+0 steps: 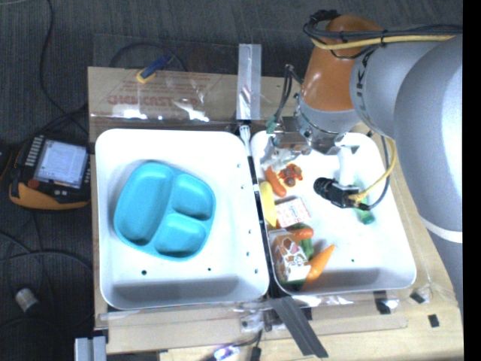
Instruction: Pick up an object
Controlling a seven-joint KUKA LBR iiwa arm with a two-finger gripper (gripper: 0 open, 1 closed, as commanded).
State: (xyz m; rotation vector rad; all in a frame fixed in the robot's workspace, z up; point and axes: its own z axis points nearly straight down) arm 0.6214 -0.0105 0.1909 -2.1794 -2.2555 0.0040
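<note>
The grey arm (406,89) hangs over the right bin (376,269), the jaws (282,150) in a state I cannot tell, and just below them lies a small orange toy (288,175), probably light, stiff and slippery, best gripped across its narrow middle.

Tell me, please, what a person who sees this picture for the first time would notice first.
The bright blue tray with three compartments stands out; it lies in the left bin. Next comes the big grey arm with its orange band, reaching from the right over the right bin. Along that bin's left side lies a cluster of small toy foods, among them a carrot.
</note>
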